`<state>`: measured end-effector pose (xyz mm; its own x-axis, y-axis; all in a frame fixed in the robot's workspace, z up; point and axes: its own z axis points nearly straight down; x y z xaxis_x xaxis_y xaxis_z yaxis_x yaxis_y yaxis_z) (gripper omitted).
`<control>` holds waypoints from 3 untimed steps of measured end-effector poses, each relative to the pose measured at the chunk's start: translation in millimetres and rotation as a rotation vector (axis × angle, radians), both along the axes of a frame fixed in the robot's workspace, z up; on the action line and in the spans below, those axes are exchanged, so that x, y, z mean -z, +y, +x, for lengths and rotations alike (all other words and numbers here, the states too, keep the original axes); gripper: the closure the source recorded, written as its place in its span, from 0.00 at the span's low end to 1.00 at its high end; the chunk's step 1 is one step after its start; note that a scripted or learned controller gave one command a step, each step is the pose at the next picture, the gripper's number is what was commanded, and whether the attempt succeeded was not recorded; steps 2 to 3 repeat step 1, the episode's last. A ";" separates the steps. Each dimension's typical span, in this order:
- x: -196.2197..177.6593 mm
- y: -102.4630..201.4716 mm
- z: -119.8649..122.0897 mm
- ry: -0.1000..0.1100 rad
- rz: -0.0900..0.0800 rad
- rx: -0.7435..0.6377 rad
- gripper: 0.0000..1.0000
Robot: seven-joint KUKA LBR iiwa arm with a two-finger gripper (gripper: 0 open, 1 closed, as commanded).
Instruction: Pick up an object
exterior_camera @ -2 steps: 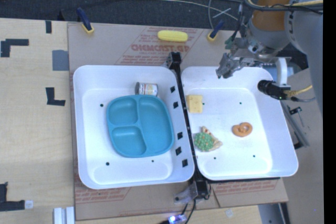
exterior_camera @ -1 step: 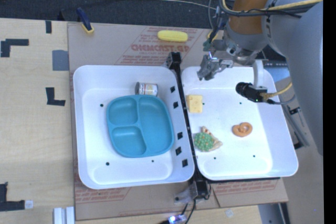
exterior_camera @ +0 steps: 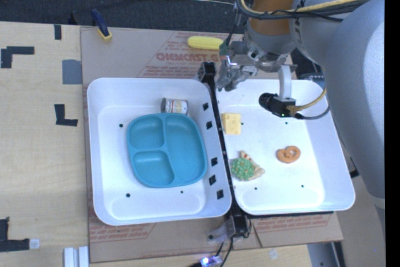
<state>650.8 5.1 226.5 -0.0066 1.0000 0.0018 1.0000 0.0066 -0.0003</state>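
Seemingly, no pick had been made: the gripper (exterior_camera: pixel 232 76) hung at the upper edge of the right bin (exterior_camera: pixel 325 197), near the divide in the upper middle of the frame, and whether it was apart or together could not be told. The yellow cheese wedge (exterior_camera: pixel 232 124), the green-topped food piece (exterior_camera: pixel 244 167) and the small pretzel (exterior_camera: pixel 288 154) lay on that bin's floor, while the blue divided tray (exterior_camera: pixel 166 150) and small can (exterior_camera: pixel 174 105) sat in the left bin (exterior_camera: pixel 103 197).

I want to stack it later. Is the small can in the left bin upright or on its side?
On its side. The can lies lengthwise against the blue tray's far edge, its cylindrical side facing up.
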 end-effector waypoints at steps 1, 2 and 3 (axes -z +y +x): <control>4.4 59.3 9.3 0.001 -0.002 0.000 1.00; 4.4 59.3 9.3 0.001 -0.002 0.000 1.00; 4.4 59.3 9.3 0.001 -0.002 0.000 1.00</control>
